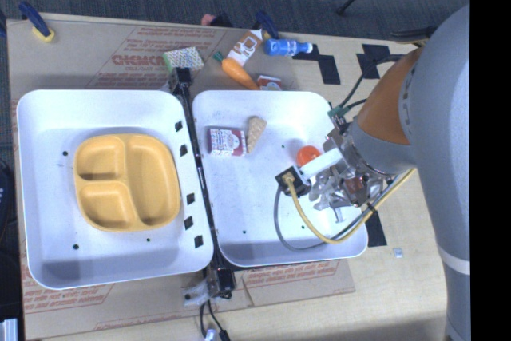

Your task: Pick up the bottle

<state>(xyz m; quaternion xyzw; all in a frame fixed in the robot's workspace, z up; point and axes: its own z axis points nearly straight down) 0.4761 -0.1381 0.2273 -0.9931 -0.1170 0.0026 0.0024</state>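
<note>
A small blue bottle lies on its side on the cardboard behind the right bin. A white and orange bottle-like pack lies just to its left. Inside the right bin, an orange-red round thing with a white part below it sits against the wrist. My gripper hangs low over the right bin's right side, just below and to the right of that orange-red thing. Wrist hardware and a yellow cable hide what is beneath the gripper.
A red carton and a tan cone lie in the right bin's far left part. The left bin holds a yellow divided plate. An orange carrot and a green-white packet lie behind the bins.
</note>
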